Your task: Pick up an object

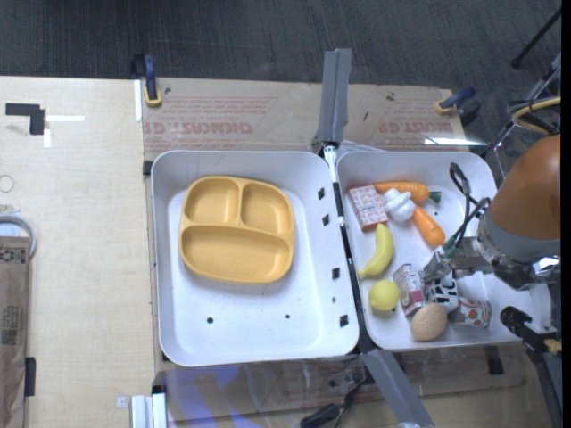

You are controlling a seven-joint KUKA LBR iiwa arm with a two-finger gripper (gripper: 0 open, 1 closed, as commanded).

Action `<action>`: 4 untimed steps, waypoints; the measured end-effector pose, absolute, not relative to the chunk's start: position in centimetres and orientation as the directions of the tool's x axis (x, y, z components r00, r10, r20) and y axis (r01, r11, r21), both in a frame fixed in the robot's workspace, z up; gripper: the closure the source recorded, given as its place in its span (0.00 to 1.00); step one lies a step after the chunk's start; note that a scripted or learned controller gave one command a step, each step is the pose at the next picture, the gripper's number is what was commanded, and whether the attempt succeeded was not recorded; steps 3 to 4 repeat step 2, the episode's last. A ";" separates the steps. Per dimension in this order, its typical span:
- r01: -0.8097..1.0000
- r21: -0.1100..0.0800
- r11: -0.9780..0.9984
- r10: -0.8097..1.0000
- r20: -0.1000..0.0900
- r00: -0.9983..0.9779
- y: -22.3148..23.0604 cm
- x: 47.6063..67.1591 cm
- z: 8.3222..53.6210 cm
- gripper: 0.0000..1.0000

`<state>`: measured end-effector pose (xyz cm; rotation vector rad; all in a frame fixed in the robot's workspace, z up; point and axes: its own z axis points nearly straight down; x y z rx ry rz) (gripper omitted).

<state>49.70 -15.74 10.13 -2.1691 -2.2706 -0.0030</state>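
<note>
My gripper (443, 270) is low in the right bin (475, 169), at its front right part. It sits just above a black-and-white patterned item (444, 292) and beside a small can (409, 288). A brown round object (428, 323) and a small colourful carton (478, 314) lie just in front of it. To the left are a lemon (384, 295) and a banana (381, 250). Nothing is visibly lifted off the bin floor.
Further back in the right bin lie a red-and-white box (367, 207), a white item (399, 206) and two carrots (402, 188) (429, 226). The left bin (250, 328) holds a yellow divided plate (237, 230). The arm's orange band (535, 194) hangs over the bin's right edge.
</note>
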 end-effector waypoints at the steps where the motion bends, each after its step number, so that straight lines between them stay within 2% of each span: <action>1: 0.983 -0.003 -0.186 0.983 -0.002 0.186 -13.2 48.9 25.1 1.00; 4: 0.983 -0.008 -0.183 0.983 -0.004 0.183 -13.3 48.9 25.8 1.00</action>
